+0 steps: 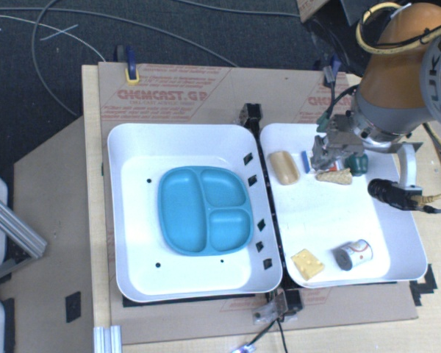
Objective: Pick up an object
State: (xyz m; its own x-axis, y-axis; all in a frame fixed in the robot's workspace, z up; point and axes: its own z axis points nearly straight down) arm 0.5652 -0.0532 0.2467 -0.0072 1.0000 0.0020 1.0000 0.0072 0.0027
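In the right bin (397, 271), my gripper (328, 158) hangs low near the far edge, right above a pale tan ridged piece (336, 176). A small blue item (306, 162) lies just to its left and a teal item (359, 165) just to its right. Further left, a tan bread-like roll (284, 167) rests close to the bin's left wall. Near the front lie a yellow cheese wedge (307, 263) and a small grey and white can (353, 254) on its side.
The left bin (125, 197) holds a blue divided plate (205, 209). A black cable end (388, 192) juts over the right bin's right side. The arm's orange band (400, 50) looms above the far right corner. A dark divider (263, 197) separates the bins.
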